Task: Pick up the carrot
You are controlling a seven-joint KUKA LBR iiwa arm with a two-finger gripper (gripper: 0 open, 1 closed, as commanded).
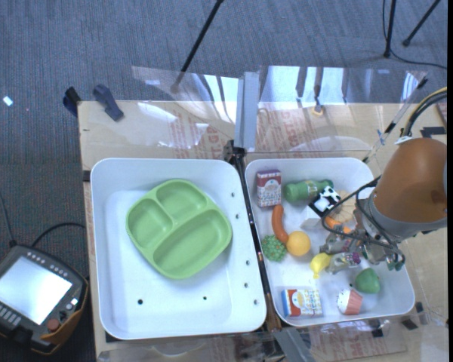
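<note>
The carrot point(278, 222) is a long orange-red piece lying lengthwise in the left part of the right bin point(405, 285). A bumpy green piece point(272, 248) sits at its near end. My gripper point(352, 246) hangs low over the bin's right half, below the orange band point(412, 187) of the arm. It is about a hand's width to the right of the carrot and apart from it. A small orange object point(337, 222) lies against the gripper's left edge, partly hidden by it.
Around the gripper lie an orange ball point(298, 243), a lemon point(320, 262), a green fruit point(367, 280), a cupcake point(349, 301) and a small carton point(302, 302). A red box point(269, 188) and green bottle point(306, 190) lie at the back. The left bin holds a green divided plate point(179, 228).
</note>
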